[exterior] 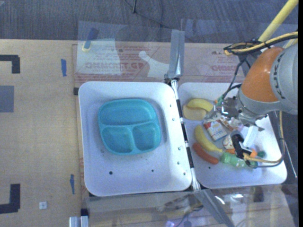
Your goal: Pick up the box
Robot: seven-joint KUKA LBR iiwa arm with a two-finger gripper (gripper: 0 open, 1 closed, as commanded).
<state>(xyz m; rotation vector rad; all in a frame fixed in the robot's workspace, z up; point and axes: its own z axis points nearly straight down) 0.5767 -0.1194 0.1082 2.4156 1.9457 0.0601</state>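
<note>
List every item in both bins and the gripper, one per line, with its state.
Teal tray: flat, upright, in the left bin.
Box: lying in the right bin, under the gripper.
Banana: lying beside the box.
Yellow fruit: resting near the right bin's top left corner.
Red sausage-shaped toy: lying flat below the banana.
Gripper: low over the box; no hold visible.

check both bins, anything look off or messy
Nothing looks spilled or broken. The right bin is crowded: the box lies tilted amid a banana, a yellow piece and a red item, with the gripper low over the pile. The teal divided tray sits slightly askew in the left bin.
</note>
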